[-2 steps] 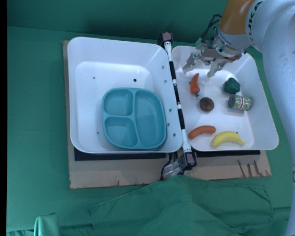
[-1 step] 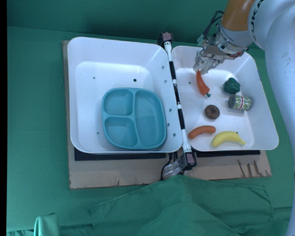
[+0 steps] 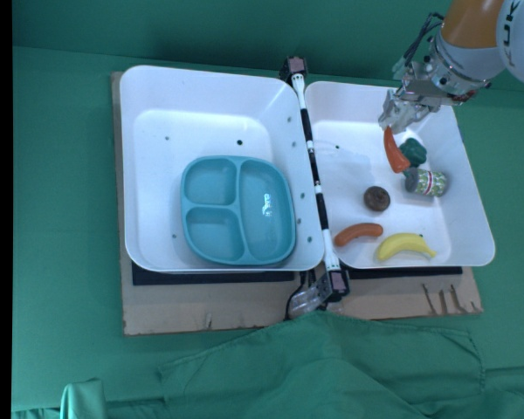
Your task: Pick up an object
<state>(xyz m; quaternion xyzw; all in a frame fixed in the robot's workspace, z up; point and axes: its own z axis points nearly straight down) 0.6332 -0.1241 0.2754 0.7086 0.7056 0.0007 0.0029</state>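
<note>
While the pincer (image 3: 400, 119) hangs over the right bin (image 3: 472, 225), clenched on a carrot (image 3: 390, 149) dangling clear of the floor, the grab looks done, only lifting away remains.

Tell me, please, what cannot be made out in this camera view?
- End effector: whether its fingers actually grip the orange carrot hanging below; too small.
- Dark green item: identity unclear, partly behind the carrot.
- Small can: label unreadable.
- Arm: cut off by the top edge.

Probably lab, green-draped bench (image 3: 61, 190), white bins (image 3: 157, 94)
</note>
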